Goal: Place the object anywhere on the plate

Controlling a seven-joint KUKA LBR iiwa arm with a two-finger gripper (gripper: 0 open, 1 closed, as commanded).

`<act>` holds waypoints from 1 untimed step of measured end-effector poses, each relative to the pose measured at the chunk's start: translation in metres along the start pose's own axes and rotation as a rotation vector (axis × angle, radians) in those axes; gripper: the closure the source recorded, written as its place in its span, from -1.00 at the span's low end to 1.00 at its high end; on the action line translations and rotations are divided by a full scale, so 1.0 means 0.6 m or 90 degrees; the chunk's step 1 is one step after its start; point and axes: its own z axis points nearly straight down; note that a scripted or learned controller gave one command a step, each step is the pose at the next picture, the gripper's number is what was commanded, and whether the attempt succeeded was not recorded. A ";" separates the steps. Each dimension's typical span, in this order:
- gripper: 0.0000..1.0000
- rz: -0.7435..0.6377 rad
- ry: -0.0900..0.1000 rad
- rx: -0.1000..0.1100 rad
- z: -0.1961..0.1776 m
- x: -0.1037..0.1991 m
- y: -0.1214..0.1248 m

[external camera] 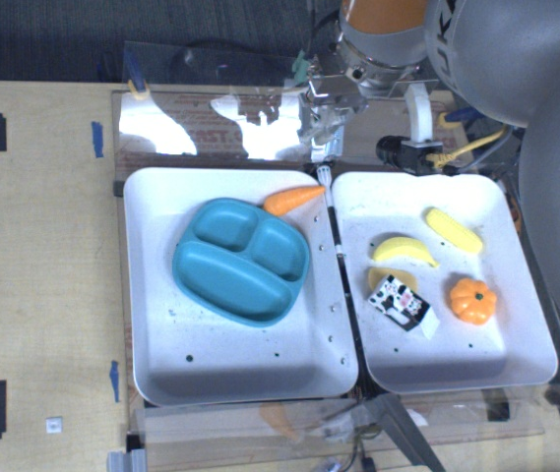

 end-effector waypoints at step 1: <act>1.00 0.065 0.000 0.012 0.242 0.075 0.002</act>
